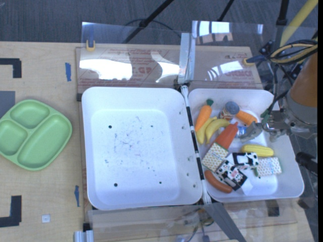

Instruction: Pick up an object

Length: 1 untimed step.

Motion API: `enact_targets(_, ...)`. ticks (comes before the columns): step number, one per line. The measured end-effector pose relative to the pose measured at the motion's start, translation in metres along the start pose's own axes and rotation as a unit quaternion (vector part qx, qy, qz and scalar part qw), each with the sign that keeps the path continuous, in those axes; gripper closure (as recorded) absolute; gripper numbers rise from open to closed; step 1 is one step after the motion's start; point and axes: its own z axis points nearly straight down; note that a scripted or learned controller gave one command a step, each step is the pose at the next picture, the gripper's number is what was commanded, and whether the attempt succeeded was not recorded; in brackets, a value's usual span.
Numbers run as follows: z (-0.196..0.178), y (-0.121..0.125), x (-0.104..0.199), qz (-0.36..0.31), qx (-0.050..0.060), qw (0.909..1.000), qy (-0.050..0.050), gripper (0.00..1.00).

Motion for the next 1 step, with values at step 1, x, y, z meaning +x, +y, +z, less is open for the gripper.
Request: enact_targets(1, 0.0912, 0.0917, -0.0034, -0.012, -0.012, 0.9998, -0.004, 0.00)
